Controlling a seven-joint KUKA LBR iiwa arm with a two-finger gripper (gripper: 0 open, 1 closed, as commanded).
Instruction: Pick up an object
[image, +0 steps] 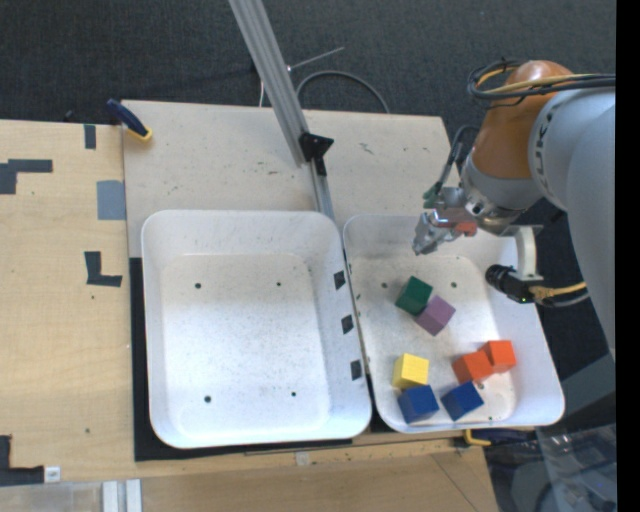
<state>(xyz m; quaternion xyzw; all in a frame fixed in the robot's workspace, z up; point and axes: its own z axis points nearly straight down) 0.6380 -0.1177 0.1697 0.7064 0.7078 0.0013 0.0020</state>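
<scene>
Hovering over the right bin (520, 395) above the green cube (413, 295), the pincer (428, 240) carries nothing yet; its closure I cannot tell, so the pick remains undone.

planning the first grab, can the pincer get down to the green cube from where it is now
Probably yes. The pincer hangs above the right bin's far end, with bare floor between it and the green cube. The purple cube touching it may crowd one side.

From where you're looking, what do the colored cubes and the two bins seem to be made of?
Cubes, such as the yellow cube and green cube: probably painted wood or foam, with matte faces, flat color and no glare. Bins, left bin and right bin: likely thin molded plastic, with rounded rims and a slight sheen.
</scene>
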